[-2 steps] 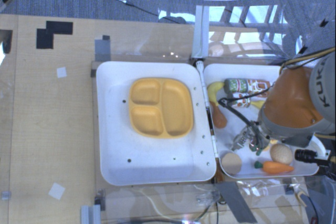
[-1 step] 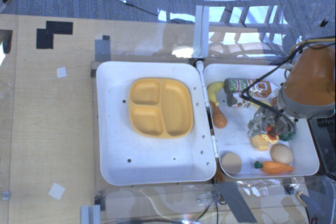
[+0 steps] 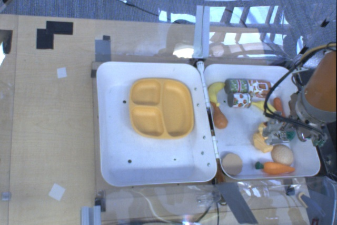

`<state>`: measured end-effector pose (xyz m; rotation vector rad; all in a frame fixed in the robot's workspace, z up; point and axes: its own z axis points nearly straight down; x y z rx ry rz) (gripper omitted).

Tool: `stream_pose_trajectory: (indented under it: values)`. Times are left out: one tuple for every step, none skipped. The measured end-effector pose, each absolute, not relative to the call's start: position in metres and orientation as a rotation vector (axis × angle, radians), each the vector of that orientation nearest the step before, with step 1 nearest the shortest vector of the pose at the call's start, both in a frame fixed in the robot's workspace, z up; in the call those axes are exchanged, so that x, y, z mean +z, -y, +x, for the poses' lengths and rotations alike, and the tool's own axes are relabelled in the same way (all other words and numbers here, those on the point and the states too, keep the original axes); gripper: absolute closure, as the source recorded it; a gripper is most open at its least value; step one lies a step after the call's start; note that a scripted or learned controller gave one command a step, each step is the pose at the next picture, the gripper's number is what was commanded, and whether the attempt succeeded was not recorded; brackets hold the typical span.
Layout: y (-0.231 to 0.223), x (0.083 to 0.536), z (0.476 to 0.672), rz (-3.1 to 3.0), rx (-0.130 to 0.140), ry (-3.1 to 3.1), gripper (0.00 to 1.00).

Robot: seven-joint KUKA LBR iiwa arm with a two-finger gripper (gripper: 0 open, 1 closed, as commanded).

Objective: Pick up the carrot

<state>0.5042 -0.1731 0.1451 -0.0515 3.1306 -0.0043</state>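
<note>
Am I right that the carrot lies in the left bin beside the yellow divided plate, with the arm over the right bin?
Not quite. The camera view shows the carrot in the right bin, near its front edge. The yellow divided plate is in the left bin, and the arm is over the right bin.

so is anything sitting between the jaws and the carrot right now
Yes. The gripper hangs over the right bin, and a beige egg-shaped object lies just above the carrot, seemingly touching it, between the two. A yellow piece sits further left, off the line.

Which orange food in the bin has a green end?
The carrot, lying along the right bin's near edge. The drumstick-shaped piece near the divider has none.
</note>
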Motion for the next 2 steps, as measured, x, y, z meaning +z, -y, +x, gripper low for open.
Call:
stream_pose_trajectory:
  values:
    - [0.172, 0.271, 0.516, -0.094, -0.010, -3.119, 1.00]
    - [0.190, 0.316, 0.516, -0.738, -0.009, -3.041, 1.00]
